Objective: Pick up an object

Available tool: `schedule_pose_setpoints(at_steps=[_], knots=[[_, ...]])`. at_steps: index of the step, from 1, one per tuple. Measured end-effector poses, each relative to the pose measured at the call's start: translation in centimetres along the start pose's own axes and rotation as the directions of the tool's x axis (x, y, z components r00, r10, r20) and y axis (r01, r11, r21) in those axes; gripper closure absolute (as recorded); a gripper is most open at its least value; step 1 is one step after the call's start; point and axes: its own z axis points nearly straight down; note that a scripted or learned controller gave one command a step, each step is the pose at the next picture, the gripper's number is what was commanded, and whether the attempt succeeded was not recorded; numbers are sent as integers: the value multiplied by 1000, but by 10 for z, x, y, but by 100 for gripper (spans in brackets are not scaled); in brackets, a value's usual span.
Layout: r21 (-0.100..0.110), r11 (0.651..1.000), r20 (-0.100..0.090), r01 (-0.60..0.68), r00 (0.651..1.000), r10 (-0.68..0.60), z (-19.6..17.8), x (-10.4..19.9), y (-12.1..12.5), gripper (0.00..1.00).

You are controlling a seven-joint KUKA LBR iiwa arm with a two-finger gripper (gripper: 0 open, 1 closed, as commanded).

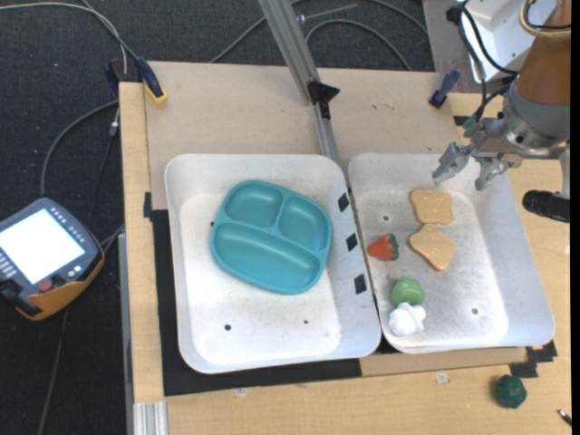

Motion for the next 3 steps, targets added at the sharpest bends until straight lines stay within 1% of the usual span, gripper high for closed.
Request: schedule_pose_setpoints(at_steps=[1,2,3], knots=[[0,1000,0,-2,1000,2,51,-8,5,0],[2,1000,-1,-1,1000,1,112,-1,3,0],[-6,1000,0,-1,1000,1,96,-1,5,100]])
